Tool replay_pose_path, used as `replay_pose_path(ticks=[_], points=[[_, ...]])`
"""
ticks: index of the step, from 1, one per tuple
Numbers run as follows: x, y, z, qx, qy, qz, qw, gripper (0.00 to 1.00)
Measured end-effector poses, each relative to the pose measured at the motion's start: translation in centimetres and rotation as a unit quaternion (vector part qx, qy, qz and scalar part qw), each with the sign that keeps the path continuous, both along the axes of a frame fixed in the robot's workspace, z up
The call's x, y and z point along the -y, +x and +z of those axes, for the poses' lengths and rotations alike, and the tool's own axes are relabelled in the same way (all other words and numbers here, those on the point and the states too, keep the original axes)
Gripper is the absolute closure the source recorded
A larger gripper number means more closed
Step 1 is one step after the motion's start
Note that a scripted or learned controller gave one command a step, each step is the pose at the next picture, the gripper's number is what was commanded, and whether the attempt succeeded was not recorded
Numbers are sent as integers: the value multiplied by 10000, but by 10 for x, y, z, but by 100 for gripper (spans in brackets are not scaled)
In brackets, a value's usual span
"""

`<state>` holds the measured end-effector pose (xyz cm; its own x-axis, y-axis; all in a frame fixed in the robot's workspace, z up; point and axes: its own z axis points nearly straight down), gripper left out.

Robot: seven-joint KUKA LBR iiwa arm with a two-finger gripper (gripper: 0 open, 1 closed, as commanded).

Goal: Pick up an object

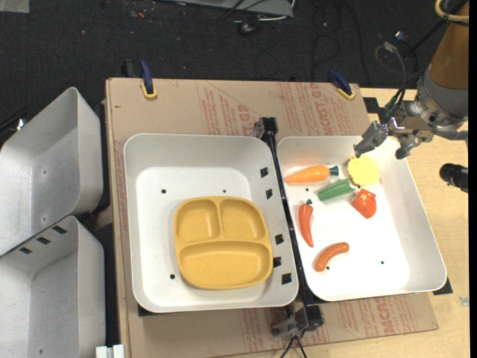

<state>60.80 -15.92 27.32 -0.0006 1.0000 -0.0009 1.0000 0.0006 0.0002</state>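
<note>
Hovering open and empty, the gripper (386, 142) hangs just above the yellow piece (364, 171), probably to grasp it.

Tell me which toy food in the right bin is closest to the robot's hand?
The round yellow one. It lies at the bin's far side, right below the gripper. The carrot, the red chilli and the sausage all lie farther away.

Bench (223, 110) w/ two bins (149, 155) (white).
</note>
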Motion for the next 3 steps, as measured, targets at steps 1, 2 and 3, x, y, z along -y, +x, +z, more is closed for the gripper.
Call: replay_pose_path(ticks=[1,2,3], points=[[-6,-4,-62,-29,9,-4,10000,0],[-5,-4,-105,-22,6,-8,10000,0],[-4,5,-163,-19,7,0,10000,0]])
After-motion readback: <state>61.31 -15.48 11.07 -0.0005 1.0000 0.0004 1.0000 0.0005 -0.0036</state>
